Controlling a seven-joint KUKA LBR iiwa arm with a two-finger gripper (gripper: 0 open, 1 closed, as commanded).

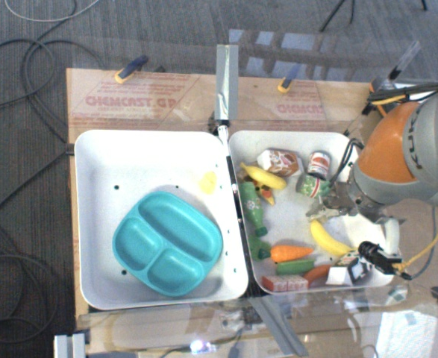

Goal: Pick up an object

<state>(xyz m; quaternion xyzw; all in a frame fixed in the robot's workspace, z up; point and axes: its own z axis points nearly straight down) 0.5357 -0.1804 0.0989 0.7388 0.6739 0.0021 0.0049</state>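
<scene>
The right bin [293,142] holds several toy foods. My gripper [325,208] hangs low over that bin's right half, under the grey and orange arm [390,159]. It is just above a yellow banana [327,239] and right beside a green can [307,185]. Nothing is visibly held by it. An orange carrot [289,253] lies to its lower left. A second banana [263,176], a brown packet [280,160] and a red-and-white can [319,162] lie at the bin's far side. A green cucumber [252,207] rests along the left wall.
The left bin [99,162] holds a teal divided plate [168,242] and a small yellow piece [208,183]. Green and red toys [293,274] and a white box [339,276] crowd the right bin's front edge. A cable [383,259] runs by the arm.
</scene>
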